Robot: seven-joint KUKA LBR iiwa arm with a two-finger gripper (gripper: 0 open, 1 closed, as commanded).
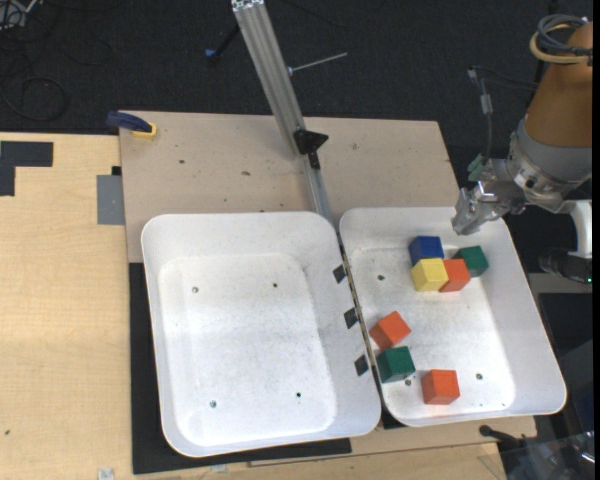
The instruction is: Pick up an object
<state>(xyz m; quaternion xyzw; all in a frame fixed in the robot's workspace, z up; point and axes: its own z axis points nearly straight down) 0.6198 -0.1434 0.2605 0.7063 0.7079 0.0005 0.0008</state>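
Note:
The right bin holds several small blocks. A blue block, a yellow block, a red block and a green block cluster near its far side. An orange block, a dark green block and a red-orange block lie toward its near left. My gripper hangs over the bin's far right corner, just above and right of the cluster, with nothing seen in it.
The left bin sits beside the right one. A slanted aluminium rail rises behind the bins to a black clamp. A blue and yellow clamp lies at the bench's far left corner.

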